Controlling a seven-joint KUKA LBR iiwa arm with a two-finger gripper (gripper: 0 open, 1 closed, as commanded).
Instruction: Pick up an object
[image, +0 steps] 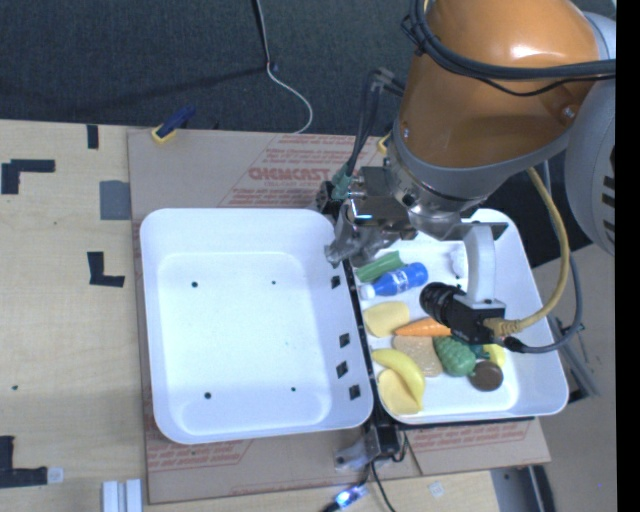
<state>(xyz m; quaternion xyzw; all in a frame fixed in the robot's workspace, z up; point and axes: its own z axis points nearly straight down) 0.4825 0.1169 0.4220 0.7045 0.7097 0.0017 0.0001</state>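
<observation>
The right bin (530, 300) holds several toy foods. A green piece (380, 267) and a blue bottle (401, 280) lie at its upper left. Below them are a pale yellow lump (384, 319), an orange carrot (427, 327), a banana (400, 381), a tan slice (426, 356), a dark green item (456, 355) and a brown ball (487, 376). My gripper (358, 236) hangs low over the bin's upper left corner, just above the green piece and close to the wall between the bins. The wrist hides what lies under it.
The left bin (240, 320) lies beside the right one, with black clips (345, 340) along their shared wall. A black cable part (460, 310) and a yellow hose (555, 290) hang over the right bin. Both bins rest on a cardboard sheet (260, 175).
</observation>
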